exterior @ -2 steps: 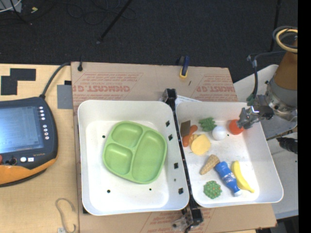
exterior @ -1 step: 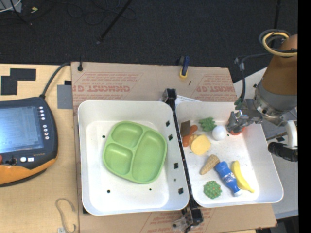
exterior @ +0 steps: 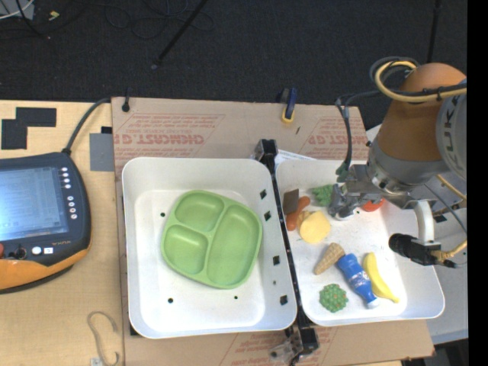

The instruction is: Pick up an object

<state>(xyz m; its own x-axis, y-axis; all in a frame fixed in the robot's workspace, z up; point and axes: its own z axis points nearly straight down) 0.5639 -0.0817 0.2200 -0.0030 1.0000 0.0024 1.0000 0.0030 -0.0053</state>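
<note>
Two bins: side by side, left bin [exterior: 145, 204], right bin [exterior: 423, 296].
Green plate [exterior: 211, 238]: in left bin.
Toys: yellow ball [exterior: 315, 227], cone [exterior: 329, 258], blue bottle [exterior: 356, 277], banana [exterior: 379, 277], in right bin.
Gripper [exterior: 341, 203]: over right bin's far side; finger state cannot be told.

Arm [exterior: 415, 128]: we reach in from the right — orange band up, wrist bent down.
Gripper [exterior: 341, 203]: we hang low, pointing downward — fingers too dark to read.

The hand [exterior: 345, 201] hangs low in the right white bin [exterior: 427, 296], near a round yellow toy [exterior: 315, 227]; possibly touching green leafy plastic [exterior: 323, 194].
</note>
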